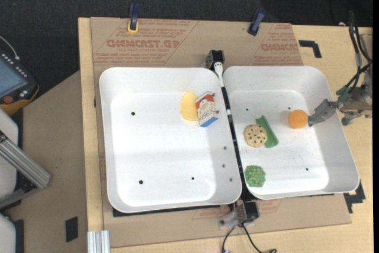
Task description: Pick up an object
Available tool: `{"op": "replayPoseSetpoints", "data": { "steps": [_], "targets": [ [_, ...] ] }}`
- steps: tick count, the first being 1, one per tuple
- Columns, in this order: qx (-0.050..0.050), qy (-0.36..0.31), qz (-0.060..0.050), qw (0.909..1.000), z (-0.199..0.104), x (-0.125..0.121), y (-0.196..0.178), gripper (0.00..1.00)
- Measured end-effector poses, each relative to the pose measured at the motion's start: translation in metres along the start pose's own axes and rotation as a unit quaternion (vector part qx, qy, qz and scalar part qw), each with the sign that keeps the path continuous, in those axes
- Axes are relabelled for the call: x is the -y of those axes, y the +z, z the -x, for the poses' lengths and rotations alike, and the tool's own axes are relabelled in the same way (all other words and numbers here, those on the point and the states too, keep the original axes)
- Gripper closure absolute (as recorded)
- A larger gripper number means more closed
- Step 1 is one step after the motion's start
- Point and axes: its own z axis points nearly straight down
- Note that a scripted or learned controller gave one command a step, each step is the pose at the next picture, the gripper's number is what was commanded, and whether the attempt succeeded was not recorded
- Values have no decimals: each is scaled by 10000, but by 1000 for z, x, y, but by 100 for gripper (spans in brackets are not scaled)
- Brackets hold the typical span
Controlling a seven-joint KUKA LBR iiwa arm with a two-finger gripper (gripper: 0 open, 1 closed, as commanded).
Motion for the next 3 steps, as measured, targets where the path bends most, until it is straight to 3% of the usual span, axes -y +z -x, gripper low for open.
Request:
{"op": "replayPoseSetpoints", "data": {
  "steps": [1,2,3],
  "targets": [
    [9,-5,17,10000,0,-1,-11,100],
    [10,-13,42,10000,-21,35,-87,100],
    [7,-12,21,10000,-36,34,-91,100]
  ]
}}
